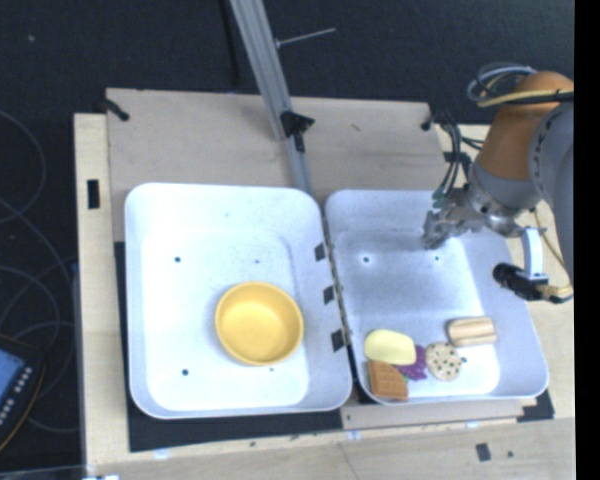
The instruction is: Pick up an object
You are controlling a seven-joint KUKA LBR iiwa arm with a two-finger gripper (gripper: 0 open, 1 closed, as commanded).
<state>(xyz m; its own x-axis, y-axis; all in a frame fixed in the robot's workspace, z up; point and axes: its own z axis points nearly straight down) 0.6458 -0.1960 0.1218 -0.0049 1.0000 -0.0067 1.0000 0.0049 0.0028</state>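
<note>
A yellow bowl (259, 322) sits in the left bin (160, 228). Along the near edge of the right bin (400, 268) lie a pale yellow rounded piece (390, 346), a brown waffle-like square (387, 379), a small purple item (416, 371), a round speckled cookie (444, 361) and a tan log-shaped block (470, 331). My gripper (438, 230) hangs over the far part of the right bin, well away from those objects. Nothing shows between its fingers.
A grey metal pole (265, 68) slants down from the top to the seam between the bins. Cables and a black part (520, 280) hang off the arm at the right bin's right wall. A tablet (0, 388) lies at the lower left off the bench.
</note>
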